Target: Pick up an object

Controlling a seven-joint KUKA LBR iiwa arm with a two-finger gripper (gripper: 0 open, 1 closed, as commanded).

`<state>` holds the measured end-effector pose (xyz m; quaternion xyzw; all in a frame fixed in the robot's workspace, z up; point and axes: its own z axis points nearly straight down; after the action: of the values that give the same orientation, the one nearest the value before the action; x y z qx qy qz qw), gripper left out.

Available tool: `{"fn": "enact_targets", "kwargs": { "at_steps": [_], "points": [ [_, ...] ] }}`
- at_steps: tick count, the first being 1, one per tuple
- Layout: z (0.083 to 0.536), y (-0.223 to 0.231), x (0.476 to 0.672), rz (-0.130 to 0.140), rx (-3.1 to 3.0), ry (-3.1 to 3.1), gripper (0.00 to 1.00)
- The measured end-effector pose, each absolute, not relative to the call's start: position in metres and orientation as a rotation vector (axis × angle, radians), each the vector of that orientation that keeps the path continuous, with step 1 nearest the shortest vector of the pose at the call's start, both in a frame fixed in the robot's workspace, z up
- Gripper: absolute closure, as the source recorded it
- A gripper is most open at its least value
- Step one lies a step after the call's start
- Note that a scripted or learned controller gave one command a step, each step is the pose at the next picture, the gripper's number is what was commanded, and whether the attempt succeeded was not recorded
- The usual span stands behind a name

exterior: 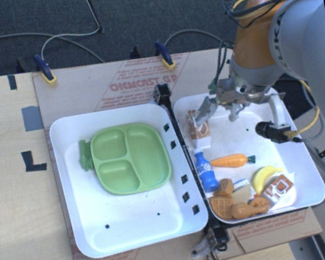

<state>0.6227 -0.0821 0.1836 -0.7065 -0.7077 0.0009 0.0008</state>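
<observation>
My gripper hangs over the far part of the right bin, its two fingers spread open with only white bin floor between them. A small brown carton stands just left of the left finger. Nearer the front of the bin lie a blue bottle, an orange carrot, a yellow banana, a red and white box and brown bread-like pieces.
The left bin holds a green divided plate with a small green item at its left edge. A black divider strip runs between the bins. Cables and clamps lie behind the bins.
</observation>
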Motion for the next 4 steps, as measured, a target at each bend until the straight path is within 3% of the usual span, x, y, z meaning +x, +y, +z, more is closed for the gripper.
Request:
{"fn": "enact_targets", "kwargs": {
  "at_steps": [1,4],
  "points": [
    [0.0857,-0.0982,0.6655,-0.001,-2.221,-2.225,0.0],
    [0.0854,-0.0978,0.6687,0.0,-2.22,-2.225,0.0]
  ]
}}
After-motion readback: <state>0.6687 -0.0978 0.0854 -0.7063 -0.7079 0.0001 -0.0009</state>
